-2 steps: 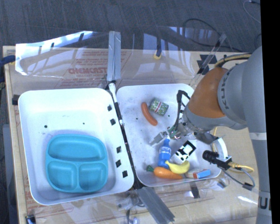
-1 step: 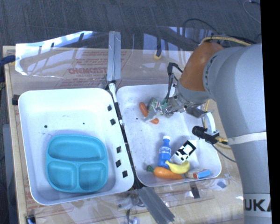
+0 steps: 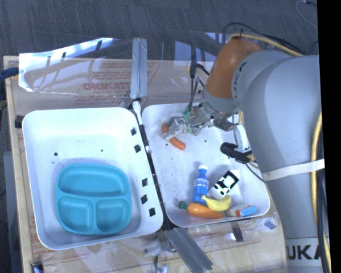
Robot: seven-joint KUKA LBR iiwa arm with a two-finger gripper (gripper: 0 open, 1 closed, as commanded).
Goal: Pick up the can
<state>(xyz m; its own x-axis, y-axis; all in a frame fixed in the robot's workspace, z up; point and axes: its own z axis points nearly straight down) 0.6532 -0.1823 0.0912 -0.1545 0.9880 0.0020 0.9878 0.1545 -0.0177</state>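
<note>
I've got the gripper low at the right bin's back, whether open or closed I can't tell, an orange bit just beside, while the can lies well apart by the banana, so we risk grabbing clutter.

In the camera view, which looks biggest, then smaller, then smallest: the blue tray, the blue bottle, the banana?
1. Blue divided tray, by far the biggest.
2. Blue bottle and banana look about alike, so I won't rank them.
</note>
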